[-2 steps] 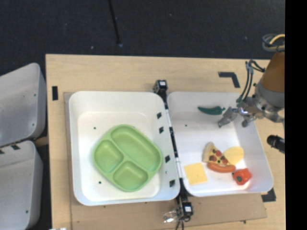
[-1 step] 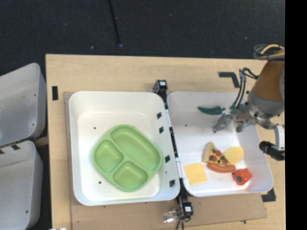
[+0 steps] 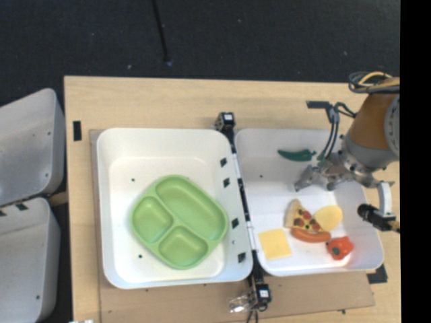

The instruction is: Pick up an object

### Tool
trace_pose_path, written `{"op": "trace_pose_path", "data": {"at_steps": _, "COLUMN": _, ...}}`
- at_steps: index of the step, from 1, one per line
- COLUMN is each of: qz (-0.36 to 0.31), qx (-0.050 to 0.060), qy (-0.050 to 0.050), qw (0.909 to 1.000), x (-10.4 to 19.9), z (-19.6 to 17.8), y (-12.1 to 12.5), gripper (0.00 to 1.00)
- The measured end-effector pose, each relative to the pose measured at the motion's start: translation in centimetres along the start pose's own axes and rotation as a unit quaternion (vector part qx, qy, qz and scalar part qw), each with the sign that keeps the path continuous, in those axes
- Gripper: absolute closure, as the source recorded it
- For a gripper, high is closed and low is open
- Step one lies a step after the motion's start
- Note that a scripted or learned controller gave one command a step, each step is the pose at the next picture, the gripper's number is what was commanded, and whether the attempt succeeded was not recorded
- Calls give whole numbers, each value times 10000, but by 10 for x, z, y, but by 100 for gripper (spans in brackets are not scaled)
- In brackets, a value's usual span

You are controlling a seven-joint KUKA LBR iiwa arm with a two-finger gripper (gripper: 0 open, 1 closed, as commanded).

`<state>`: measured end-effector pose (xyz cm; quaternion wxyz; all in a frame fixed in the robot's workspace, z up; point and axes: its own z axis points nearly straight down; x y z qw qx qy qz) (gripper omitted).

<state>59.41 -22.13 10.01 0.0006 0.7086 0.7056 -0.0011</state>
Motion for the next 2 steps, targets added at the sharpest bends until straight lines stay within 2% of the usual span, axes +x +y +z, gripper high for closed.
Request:
{"op": "trace_pose_path", "data": {"at_steps": 1, "qz": 5, "qx": -25, "qy": -8, "qw": 10000, "x": -1, "z": -13, "y": 1, "gripper": 100}}
{"op": "trace_pose_path", "data": {"at_steps": 2, "qz": 2, "qx": -39, "qy": -2, "qw": 10000, "x": -2, "z": -76, "y": -3, "gripper": 100}}
